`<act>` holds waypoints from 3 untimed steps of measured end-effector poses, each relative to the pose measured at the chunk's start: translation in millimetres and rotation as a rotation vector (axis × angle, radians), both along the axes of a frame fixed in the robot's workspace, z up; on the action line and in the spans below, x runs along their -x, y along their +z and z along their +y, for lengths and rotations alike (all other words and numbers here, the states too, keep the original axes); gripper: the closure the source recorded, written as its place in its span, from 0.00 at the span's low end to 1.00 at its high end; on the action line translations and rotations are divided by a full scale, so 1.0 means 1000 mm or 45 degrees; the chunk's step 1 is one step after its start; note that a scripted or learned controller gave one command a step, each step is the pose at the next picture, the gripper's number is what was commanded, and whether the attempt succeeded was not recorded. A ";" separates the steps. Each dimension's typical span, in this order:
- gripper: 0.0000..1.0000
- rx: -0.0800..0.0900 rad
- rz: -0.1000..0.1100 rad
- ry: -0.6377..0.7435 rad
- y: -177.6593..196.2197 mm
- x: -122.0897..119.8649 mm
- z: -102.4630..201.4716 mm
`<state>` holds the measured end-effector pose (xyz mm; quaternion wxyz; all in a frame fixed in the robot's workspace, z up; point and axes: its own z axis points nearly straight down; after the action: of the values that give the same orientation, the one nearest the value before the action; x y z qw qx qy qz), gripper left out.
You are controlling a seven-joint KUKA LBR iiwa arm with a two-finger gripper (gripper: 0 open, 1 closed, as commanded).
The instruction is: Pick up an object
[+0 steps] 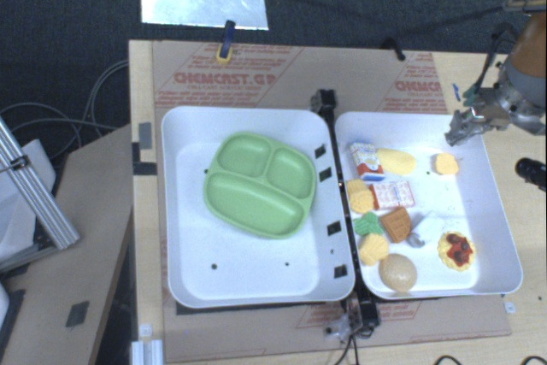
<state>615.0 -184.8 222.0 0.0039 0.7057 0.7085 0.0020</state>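
The right bin (504,265) holds several toy foods. Along its left side lie a red and white carton (366,158), a yellow oval piece (396,161), a red-striped packet (395,195), a brown biscuit (396,224), a green piece (367,225) and a beige bun (397,273). A small yellow chunk (444,164) lies alone near the far right, and a yellow tart with red topping (455,250) sits near the front right. My gripper (460,131) hangs over the bin's far right corner, just above and right of the yellow chunk, with nothing seen in it.
A green divided plate (261,182) lies in the left bin (184,269). A black divider with clips (338,184) runs between the bins. The arm (521,81) comes in from the right. Cables cross the bench behind the bins.
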 end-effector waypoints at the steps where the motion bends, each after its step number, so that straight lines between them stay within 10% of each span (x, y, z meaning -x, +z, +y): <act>1: 1.00 -0.002 0.006 0.001 0.003 -0.001 0.000; 3: 1.00 -0.006 0.008 0.009 0.007 -0.012 0.110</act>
<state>627.1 -74.3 228.5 0.0001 0.7033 0.7109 0.0013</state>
